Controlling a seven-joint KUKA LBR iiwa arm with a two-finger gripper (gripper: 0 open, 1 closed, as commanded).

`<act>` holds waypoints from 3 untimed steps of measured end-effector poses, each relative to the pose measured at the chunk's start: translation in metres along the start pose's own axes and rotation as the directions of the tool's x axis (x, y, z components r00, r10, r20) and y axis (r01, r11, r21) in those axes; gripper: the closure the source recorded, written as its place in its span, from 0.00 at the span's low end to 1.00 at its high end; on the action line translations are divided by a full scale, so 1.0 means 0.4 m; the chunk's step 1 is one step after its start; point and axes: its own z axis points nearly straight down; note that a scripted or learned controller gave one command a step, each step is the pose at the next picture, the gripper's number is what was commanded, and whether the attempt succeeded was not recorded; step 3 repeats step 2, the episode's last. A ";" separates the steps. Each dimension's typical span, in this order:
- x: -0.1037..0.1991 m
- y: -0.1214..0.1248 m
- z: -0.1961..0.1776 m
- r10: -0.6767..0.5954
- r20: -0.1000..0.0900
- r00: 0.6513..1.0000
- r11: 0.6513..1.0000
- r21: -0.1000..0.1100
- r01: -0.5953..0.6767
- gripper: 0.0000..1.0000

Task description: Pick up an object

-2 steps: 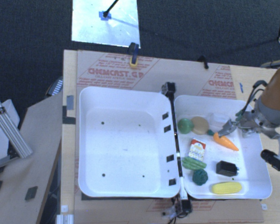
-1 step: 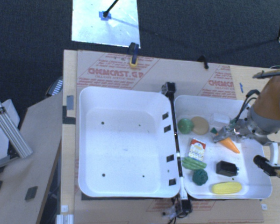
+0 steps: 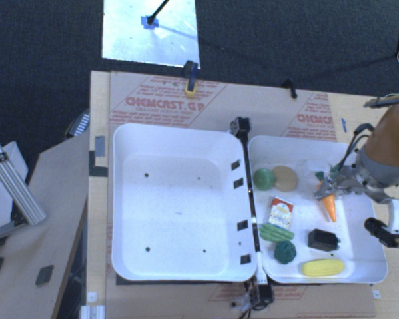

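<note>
While the grey gripper (image 3: 326, 190), jaws' state unreadable, hovers at the small orange plastic carrot (image 3: 330, 208) in the right white bin (image 3: 374, 265), grasping and lifting apparently remain.

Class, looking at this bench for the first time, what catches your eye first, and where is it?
The right bin holds a bright cluster: a yellow corn cob near its front edge and an orange carrot just below the gripper. The arm's orange band glows at the right edge.

2 bins are sitting side by side. The right bin (image 3: 374, 268) is holding a carrot (image 3: 330, 208), a corn cob (image 3: 323, 267) and a box (image 3: 281, 212); the gripper (image 3: 326, 189) is hanging over the carrot.
</note>
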 end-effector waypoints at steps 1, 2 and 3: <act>0.126 0.111 0.032 -0.003 -0.001 1.000 1.000 0.018 0.003 1.00; 0.338 0.214 -0.244 -0.012 -0.002 1.000 1.000 -0.014 0.012 1.00; 0.338 0.214 -0.244 -0.012 -0.002 1.000 1.000 -0.014 0.012 1.00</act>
